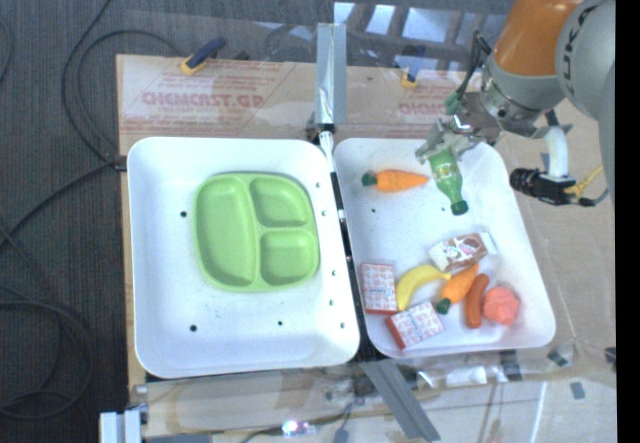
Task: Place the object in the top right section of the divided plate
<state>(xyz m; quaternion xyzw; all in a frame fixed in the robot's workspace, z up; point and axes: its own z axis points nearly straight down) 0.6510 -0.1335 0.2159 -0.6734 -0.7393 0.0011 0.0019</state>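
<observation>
arm: your KUKA reaches in over the far corner of the right bin (520, 231), orange band above the wrist.
gripper: gripper (447, 143) sits right at the top of the green bottle (449, 181), at the bin's far edge.
jaws: you can't call them from this angle. The linkage hides the tips, so open, closed or clamped on the bottle is unclear.
object: the bottle is my guess for the task's thing, since the gripper is on it. It lies in the right bin, just beside the tip of the big carrot (396, 180), cap end pointing to the bin's near side.
plate: green divided plate (258, 231) sits in the left bin (170, 331), well apart from the bottle. All three sections are bare, including the top right one.
others near bottle: juice carton (460, 251) nearer you, then banana (420, 283), small carrot (458, 286), sausage (476, 300), pink fruit (502, 305) and two red-and-white boxes (378, 287).
progress: you're early. Nothing delivered; best case this is the grasp step.
left: confirm grip, lift, carry across the divider to the left bin, release into the top right section.
</observation>
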